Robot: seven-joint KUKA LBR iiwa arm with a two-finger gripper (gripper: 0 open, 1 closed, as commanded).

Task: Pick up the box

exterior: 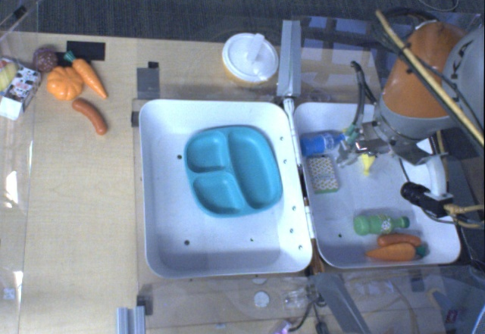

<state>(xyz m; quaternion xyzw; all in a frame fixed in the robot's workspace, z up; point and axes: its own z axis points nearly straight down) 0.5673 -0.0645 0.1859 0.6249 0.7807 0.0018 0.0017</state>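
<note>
Hovering over the right bin (pixel 443 245), my gripper (pixel 356 145) sits near the bin's upper left part, and from this slanted look down I cannot tell how my claw stands, so I will not count on any hold. The box (pixel 323 173), as I judge it, is the small speckled grey block lying flat on the bin floor close to the left wall, just below the blue bottle (pixel 318 143) and just beside me to the lower left. To do this step well I should shift toward the box's middle before going down, since I am now nearer the bottle's cap end than the box, and a straight drop here would likely nudge the bottle or catch a small yellow piece (pixel 367 163) right under my wrist. I would line up across the box's narrow side, because its long side runs up and down the bin and the wall leaves little room on the left. Going low enough matters, as the box looks thin. The green bottle (pixel 380 223) and the carrots (pixel 392 248) lie well apart at the bottom, and the blue tray (pixel 231 170) in the left bin (pixel 159 196) is no concern.
</note>
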